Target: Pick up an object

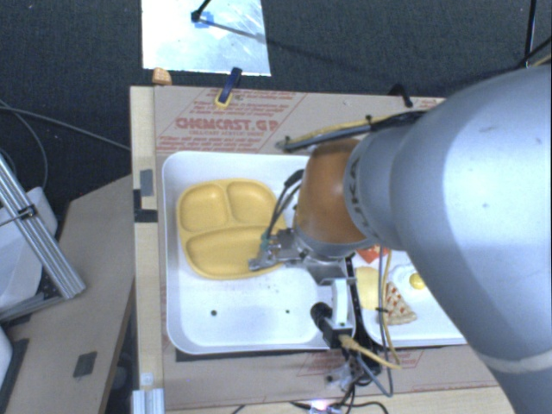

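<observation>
A yellow divided plate lies flat in the upper part of the left white bin. My gripper hangs below the orange-banded wrist, right at the plate's lower right rim; whether it touches the plate is unclear. The big grey arm covers most of the right bin. Beside the arm in that bin I see a pizza-slice toy, a pale yellow piece and a red piece.
Both bins rest on a cardboard sheet with a small blue and yellow item at its far edge. A shiny foil square lies behind. Cables hang over the bins' front rim.
</observation>
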You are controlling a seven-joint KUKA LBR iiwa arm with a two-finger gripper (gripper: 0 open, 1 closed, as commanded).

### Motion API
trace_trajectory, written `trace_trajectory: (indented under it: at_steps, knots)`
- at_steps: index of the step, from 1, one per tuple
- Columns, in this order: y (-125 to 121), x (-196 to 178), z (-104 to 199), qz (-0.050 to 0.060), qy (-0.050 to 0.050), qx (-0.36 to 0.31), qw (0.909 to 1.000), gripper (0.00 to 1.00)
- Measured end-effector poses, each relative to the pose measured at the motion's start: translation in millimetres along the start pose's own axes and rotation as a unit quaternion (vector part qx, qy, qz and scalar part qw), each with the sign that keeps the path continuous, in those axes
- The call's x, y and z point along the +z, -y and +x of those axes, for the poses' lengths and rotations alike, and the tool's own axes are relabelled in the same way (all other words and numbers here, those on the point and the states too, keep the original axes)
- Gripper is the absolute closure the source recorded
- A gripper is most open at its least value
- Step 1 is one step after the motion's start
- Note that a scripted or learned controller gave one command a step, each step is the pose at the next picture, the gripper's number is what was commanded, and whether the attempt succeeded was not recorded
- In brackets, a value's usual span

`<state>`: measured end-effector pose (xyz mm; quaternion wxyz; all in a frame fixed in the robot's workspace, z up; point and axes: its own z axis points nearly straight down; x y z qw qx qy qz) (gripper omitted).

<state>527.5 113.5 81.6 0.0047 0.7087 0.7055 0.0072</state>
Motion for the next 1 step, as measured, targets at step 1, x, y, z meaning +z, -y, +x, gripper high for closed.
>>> trace_trajectory:
  at_steps: [1]
  knots:
    - [-41.3,-1.4,51.5,0.016,0.009,0.000,0.9998,0.00]
